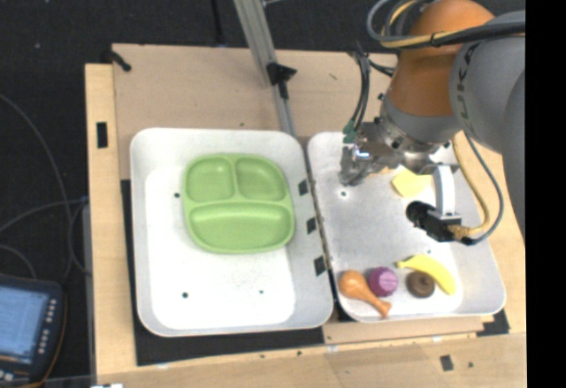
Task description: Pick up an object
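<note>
One gripper is seen low over the upper-left part of the right bin, close to that bin's left wall; whether it is open or closed cannot be told at this angle, and nothing is seen held in it. A pale yellow flat piece is found just to the right of the gripper on the bin floor, partly covered by the wrist hardware. A black part on a white bracket is seen further right and lower; whether it belongs to the arm or lies in the bin cannot be told. Well below the gripper, along the near edge of the same bin, four small things are lined up: an orange pear-shaped toy, a purple round thing touching it, a brown round thing, and a yellow banana curved just beside the brown one. To the left of the gripper, across the dividing walls, the left bin is seen with a green divided plate lying flat in its upper half. Above the gripper, the grey arm with its orange band is seen reaching in from the right. Up and left of the gripper, a slanted metal pole is mounted at the bench's back.
</note>
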Robot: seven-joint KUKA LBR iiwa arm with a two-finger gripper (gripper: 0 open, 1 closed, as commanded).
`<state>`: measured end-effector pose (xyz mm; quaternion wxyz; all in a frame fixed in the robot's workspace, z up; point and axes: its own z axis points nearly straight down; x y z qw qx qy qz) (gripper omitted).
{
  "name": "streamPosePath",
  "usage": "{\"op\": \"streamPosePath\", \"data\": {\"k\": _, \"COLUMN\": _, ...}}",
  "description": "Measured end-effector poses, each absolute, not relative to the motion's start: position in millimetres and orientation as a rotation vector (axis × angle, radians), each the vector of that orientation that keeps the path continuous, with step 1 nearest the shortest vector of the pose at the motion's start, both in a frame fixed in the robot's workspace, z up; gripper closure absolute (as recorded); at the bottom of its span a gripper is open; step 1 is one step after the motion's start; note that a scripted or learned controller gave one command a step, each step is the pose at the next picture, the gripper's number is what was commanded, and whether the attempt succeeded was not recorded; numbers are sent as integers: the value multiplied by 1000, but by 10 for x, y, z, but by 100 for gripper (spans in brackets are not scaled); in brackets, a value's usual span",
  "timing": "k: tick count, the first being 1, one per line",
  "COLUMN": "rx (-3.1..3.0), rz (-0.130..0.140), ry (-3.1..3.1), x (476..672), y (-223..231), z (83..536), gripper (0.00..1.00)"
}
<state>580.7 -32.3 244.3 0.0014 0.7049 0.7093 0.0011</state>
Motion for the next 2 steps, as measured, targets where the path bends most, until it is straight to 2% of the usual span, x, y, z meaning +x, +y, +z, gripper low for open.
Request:
{"op": "streamPosePath", "data": {"k": 1, "rx": 2214, "rz": 3, "ry": 2229, "x": 5959, "y": 166, "z": 2437, "gripper": 100}}
{"op": "streamPosePath", "data": {"k": 2, "rx": 2214, "rz": 2, "ry": 2228, "x": 6294, "y": 641, "z": 2350, "gripper": 100}}
